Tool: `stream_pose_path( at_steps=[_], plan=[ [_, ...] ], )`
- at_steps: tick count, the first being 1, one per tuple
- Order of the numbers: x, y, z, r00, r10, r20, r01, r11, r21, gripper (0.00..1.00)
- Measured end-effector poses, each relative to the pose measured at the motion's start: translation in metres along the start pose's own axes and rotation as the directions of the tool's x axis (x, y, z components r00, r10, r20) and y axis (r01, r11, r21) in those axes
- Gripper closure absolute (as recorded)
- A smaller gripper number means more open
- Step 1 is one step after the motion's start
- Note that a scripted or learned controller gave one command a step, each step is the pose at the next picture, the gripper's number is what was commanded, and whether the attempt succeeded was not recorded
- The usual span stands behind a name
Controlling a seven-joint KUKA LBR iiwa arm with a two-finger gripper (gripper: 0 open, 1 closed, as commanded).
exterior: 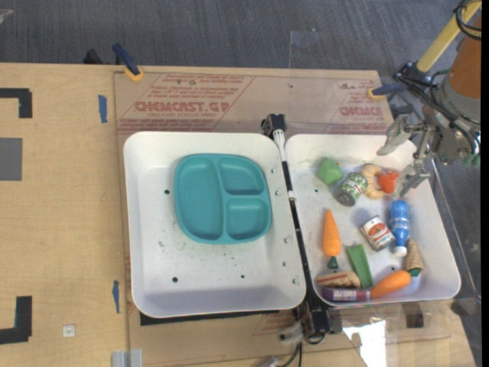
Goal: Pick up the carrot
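The carrot (331,234) is orange with a small green end pointing toward the front, and it lies in the left part of the right bin (447,239). A second orange, carrot-like piece (391,283) rests near that bin's front right corner. My gripper (406,159) hangs over the bin's back right corner, well to the right of and behind the carrot. It is open, with nothing between its fingers (395,139).
The right bin also holds a green pepper (330,170), a tin can (351,189), a small red piece (388,180), a blue bottle (399,219), a red-and-white can (377,232), a green block (359,264) and a cone (413,258). A teal divided plate (223,197) lies in the left bin (145,228).
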State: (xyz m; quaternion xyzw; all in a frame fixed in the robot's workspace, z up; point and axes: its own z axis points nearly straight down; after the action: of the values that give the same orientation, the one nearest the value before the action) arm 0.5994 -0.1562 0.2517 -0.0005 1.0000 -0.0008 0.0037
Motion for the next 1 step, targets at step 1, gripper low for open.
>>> stream_pose_path(
  at_steps=[1],
  plan=[
    [0.029,0.0327,0.1284,1.0,0.007,0.006,-0.007,1.0,-0.001,0.0]
  ],
)
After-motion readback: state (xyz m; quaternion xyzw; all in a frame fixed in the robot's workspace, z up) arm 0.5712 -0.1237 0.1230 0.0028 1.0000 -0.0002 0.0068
